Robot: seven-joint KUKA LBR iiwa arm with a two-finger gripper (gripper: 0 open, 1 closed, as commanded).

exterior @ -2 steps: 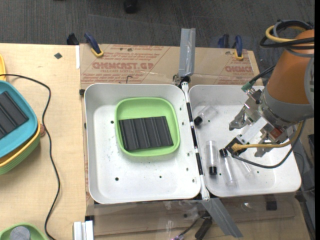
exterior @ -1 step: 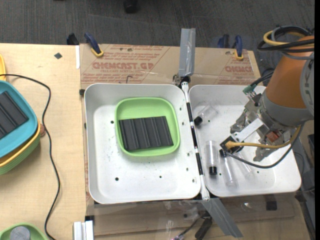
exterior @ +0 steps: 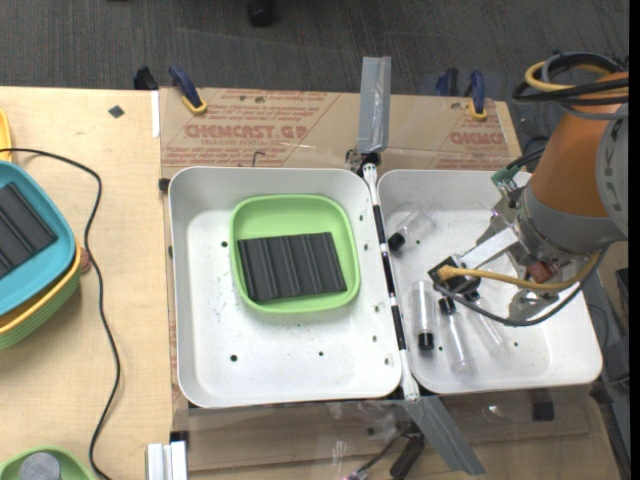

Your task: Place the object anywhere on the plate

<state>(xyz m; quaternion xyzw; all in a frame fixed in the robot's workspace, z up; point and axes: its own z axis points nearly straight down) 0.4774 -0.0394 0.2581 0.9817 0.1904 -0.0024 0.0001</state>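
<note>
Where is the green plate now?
In the camera view, the green plate sits in the left bin, toward its far side, carrying a dark ridged slab.

Cardboard sheet (exterior: 250, 128), blue clamp (exterior: 184, 84), black cable (exterior: 97, 178) across wooden bench (exterior: 60, 368), teal tray (exterior: 62, 238)

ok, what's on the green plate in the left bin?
A dark ribbed slab lies flat on the green plate, covering most of its floor. Only the plate's rim and a strip of floor around the slab show. Whatever is under the slab is hidden.
</note>
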